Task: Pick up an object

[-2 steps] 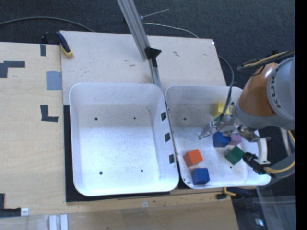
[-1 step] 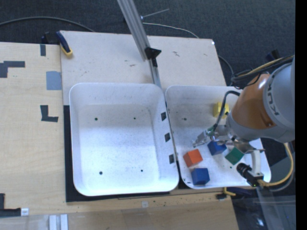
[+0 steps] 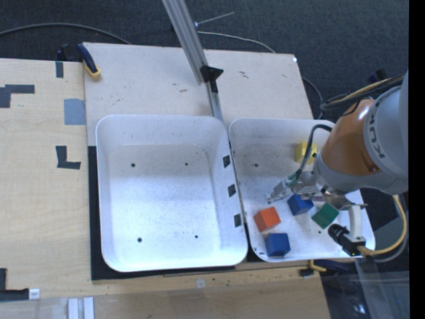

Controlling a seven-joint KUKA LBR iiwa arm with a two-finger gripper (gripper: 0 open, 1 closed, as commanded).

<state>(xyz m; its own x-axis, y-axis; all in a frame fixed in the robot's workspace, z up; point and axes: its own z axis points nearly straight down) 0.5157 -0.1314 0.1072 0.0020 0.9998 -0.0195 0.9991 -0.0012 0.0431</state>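
Two bins on counter; right one carrying orange cube, blue cubes, green block, yellow piece. Pincer low beside upper blue cube; open or closed: cannot tell; nothing visibly held, so pick not done. Orange cube sitting skewed to bin walls; no long axis.

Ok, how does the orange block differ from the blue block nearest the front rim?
The orange block sits further from the right bin's front rim than the blue block. Orange lies closer to the hand; blue lies further off. Both are small cubes, loose on the bin floor, a small gap between them.
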